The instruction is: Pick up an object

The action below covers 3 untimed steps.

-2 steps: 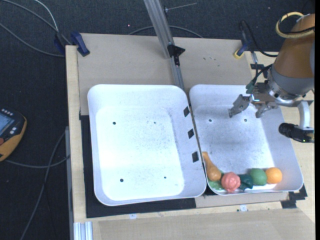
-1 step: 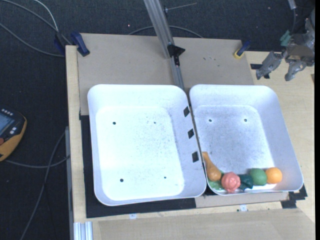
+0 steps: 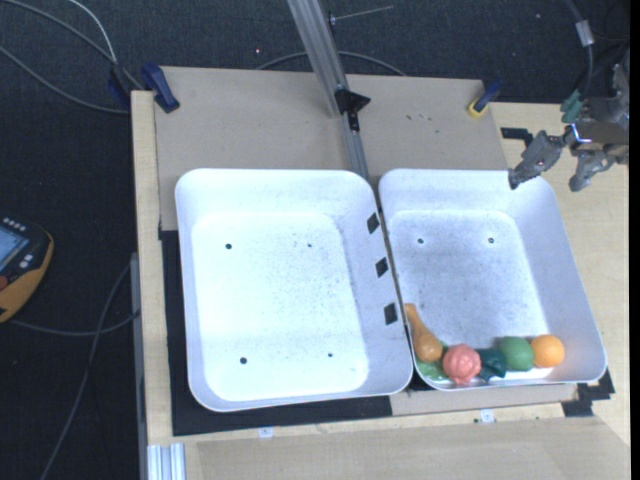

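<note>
Huddled along the near wall of the right bin (image 3: 560,268) is a small row of toy produce: an orange carrot-like piece (image 3: 422,336) leaning up the left side, a pink ball (image 3: 461,363) touching it, a dark teal scrap (image 3: 493,362), a green ball (image 3: 516,352) and an orange ball (image 3: 547,349) at the right end. Any of them would do as the object to pick up, and all of them sit tight against the wall and against each other. The left bin (image 3: 200,268) lies beside it on the tan worktop (image 3: 260,118).

Over at the far right corner of the right bin, the gripper (image 3: 555,168) hangs just above the rim, well apart from the pile. Its two fingers (image 3: 527,165) stand spread, with nothing between them.

From where I stand, the crowding looks like the main trouble. A descent onto the pile could land a finger on top of a ball instead of beside it, or pinch two pieces at once. Round shapes may squirt out as the fingers close. The bin wall so near may also block one finger from getting low enough.
</note>
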Motion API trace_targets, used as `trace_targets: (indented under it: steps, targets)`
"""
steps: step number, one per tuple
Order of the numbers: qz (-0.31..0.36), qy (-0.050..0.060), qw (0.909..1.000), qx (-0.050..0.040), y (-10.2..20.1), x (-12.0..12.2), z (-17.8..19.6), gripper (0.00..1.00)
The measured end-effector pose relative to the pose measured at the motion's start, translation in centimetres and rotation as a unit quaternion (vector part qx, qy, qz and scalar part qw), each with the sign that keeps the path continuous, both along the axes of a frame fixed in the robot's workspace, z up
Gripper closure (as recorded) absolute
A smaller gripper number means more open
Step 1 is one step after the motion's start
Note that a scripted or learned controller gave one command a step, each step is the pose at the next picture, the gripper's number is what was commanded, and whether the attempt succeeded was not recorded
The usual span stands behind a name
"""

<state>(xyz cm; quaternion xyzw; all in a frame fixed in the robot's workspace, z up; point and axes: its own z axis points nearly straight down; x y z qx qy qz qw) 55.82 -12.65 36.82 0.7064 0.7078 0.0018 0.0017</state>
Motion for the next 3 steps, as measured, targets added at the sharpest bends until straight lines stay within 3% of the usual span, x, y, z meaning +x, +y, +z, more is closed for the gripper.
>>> trace_targets:
  steps: [1,2,3]
  targets:
    - [-0.002,0.003,1.0,-0.0001,-1.4,-4.5,-3.1,0.0]
    - [-0.029,0.006,0.9995,0.0005,4.2,-4.2,-17.7,0.0]
    - [-0.004,-0.002,1.0,-0.0023,-7.5,2.0,-6.6,0.0]
